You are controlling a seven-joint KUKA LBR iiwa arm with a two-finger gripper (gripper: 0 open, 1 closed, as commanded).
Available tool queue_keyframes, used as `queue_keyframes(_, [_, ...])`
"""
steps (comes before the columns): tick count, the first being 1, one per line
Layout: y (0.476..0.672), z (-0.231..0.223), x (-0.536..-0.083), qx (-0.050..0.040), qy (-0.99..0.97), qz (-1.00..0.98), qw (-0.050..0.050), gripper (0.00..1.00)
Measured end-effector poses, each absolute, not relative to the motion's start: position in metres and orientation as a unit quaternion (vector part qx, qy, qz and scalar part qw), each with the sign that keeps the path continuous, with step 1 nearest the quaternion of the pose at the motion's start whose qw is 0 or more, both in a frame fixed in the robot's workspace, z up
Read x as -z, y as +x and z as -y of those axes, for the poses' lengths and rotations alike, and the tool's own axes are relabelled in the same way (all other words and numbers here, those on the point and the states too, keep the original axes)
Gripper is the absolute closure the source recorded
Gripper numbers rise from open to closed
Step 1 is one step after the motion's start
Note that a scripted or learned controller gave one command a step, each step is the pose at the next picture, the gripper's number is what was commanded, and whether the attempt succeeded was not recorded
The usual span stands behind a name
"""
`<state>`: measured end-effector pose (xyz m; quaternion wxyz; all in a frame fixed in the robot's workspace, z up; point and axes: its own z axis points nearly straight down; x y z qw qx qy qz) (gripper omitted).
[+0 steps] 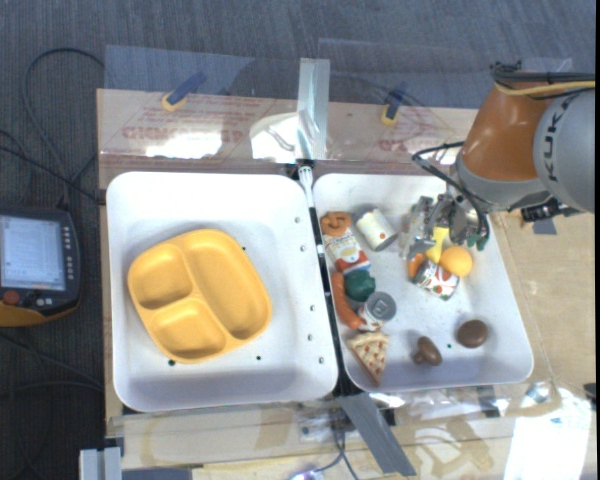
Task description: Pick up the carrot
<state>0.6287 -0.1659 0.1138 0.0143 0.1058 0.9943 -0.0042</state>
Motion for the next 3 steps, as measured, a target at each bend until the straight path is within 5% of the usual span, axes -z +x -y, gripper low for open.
queue_keyframes(1, [0.629,0.166,-0.113,0.0041,0.106,-0.994,0.014,0.00])
queue_keyframes(2, [0.638,0.167,-0.090,-0.0002,0.220,-0.975,0.006,0.00])
queue_keyframes(3, [0.641,0.167,-0.104,0.0012,0.219,-0.976,0.012,1.00])
